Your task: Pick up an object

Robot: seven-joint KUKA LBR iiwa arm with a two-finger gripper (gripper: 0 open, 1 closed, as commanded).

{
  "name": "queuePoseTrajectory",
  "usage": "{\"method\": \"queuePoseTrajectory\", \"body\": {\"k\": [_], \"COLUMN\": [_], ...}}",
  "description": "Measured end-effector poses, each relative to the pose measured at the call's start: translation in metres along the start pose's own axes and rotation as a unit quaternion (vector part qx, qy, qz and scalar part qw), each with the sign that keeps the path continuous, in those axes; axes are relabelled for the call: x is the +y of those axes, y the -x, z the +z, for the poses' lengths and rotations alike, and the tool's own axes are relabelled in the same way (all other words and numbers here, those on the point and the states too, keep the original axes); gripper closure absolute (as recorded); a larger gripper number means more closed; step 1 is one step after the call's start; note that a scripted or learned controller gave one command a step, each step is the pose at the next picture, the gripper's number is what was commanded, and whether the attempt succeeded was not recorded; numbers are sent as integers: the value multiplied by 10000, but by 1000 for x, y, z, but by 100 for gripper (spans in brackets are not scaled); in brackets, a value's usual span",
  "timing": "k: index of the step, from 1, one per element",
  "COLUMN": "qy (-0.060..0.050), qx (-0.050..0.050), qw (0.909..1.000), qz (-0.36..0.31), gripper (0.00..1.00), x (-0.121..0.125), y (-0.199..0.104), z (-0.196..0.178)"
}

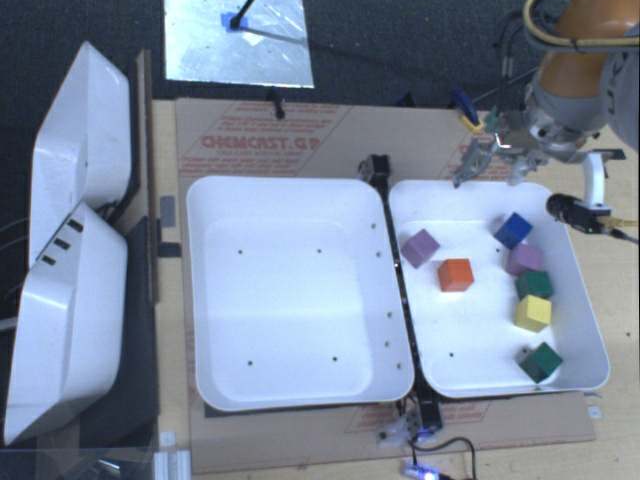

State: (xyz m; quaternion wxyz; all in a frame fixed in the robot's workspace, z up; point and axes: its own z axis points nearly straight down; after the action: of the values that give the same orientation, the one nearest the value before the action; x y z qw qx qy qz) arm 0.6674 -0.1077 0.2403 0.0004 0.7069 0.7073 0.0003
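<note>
Several small blocks lie in the right bin (440, 370): a purple one (420, 247), an orange one (455, 274), a blue one (513, 230), a pale purple one (524, 259), a dark green one (534, 284), a yellow one (532, 312) and a green one (541, 361). My gripper (490, 175) hovers over the bin's far rim, above and behind the blocks. It is open, its two fingers spread with nothing between them. The blue block is the nearest to it.
The left bin (290, 388) sits beside the right one, their rims meeting at a central divider (397, 268). A black cylinder (572, 211) sticks out by the right bin's far right corner. White covers (75, 268) stand at far left.
</note>
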Motion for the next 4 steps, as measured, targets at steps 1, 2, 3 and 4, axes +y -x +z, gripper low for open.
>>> {"method": "queuePoseTrajectory", "body": {"k": [1, 2, 3, 4], "qy": [-39, 3, -8, -2], "qx": [4, 0, 1, 0], "qw": [10000, 10000, 10000, 10000], "qz": [8, 3, 7, 3], "gripper": [0, 100, 100, 0], "x": [-92, -89, -122, -121], "y": [-7, -7, -1, -2], "z": [95, 81, 84, 84]}}
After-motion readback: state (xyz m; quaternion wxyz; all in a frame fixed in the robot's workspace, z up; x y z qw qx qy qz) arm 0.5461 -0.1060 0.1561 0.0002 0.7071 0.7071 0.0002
